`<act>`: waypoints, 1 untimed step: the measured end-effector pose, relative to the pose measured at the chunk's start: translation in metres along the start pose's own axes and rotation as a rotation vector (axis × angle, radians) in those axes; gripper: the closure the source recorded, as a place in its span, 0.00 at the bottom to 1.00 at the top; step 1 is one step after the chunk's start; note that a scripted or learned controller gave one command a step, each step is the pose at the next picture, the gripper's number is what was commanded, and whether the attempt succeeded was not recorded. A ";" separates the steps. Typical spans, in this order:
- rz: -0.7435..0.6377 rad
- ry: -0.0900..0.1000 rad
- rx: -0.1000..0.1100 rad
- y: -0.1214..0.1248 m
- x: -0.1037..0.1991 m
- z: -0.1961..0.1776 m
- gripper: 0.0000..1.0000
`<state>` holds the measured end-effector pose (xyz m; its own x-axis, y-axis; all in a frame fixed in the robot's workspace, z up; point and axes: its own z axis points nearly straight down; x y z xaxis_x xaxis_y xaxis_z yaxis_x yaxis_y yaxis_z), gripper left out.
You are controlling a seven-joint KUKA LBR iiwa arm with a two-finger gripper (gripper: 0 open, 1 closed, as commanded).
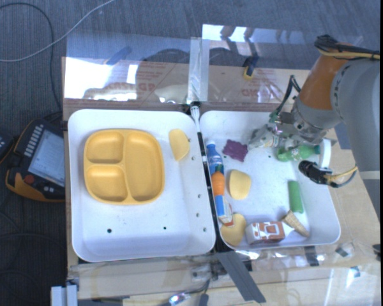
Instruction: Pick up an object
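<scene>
My gripper (pixel 263 137) hangs low over the back of the right bin (pixel 319 234), on the grey arm with its orange band (pixel 319 85). A purple piece (pixel 235 149) lies just to its left. A green object (pixel 287 152) sits right beside the gripper, partly hidden by the wrist. I cannot make out anything held. Further forward lie a yellow lemon-like piece (pixel 239 184), a green stick (pixel 295 196), a cone (pixel 295 222), a red and white box (pixel 266 233) and a yellow slice (pixel 233 229).
A blue and orange tube (pixel 216 177) runs along the right bin's left wall. The left bin (pixel 140 234) holds a yellow divided plate (pixel 123 166) and a yellow piece (pixel 179 143). A black cable loop (pixel 316 173) trails from the wrist. A pendant (pixel 35 158) lies off the bench at left.
</scene>
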<state>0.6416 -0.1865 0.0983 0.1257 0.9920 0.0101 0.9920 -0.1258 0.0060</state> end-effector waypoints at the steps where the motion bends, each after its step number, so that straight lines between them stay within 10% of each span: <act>1: -0.003 -0.008 0.003 0.000 -0.002 -0.009 1.00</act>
<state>0.6409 -0.1881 0.1074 0.1229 0.9924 0.0025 0.9924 -0.1229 0.0034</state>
